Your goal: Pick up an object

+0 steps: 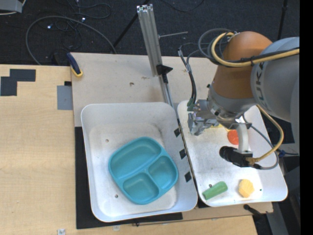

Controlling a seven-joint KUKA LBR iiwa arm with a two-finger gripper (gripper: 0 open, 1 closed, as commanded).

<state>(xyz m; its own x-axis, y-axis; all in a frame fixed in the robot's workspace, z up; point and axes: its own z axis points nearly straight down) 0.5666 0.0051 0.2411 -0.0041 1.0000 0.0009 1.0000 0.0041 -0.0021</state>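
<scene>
The green piece (215, 190) is one object on offer. It lies at the near end of the right bin (208, 160), with a yellow piece (246, 188) near it on the side the arm comes from. They lie apart, and both have bare bin floor around them.

Level with them and a little farther back, a teal tray (143, 169) with three compartments sits flat in the left bin (98, 131), taking up much of its middle.

Farther back in the right bin is an orange piece (233, 138), partly hidden by the robot's own hardware.

The gripper (198, 124) hangs low over the far left part of that bin, close to the wall shared by the two bins and well apart from the green and yellow pieces. Whether it is open or closed cannot be told from this angle, and nothing can be made out in its grasp. The arm (244, 67) bulks above it, and an aluminium post (149, 38) stands beyond the bins.

This looks like the approach step, with no object taken yet. The next move calls for settling on one piece, bringing the gripper over it, and descending squarely enough to close on it.
</scene>
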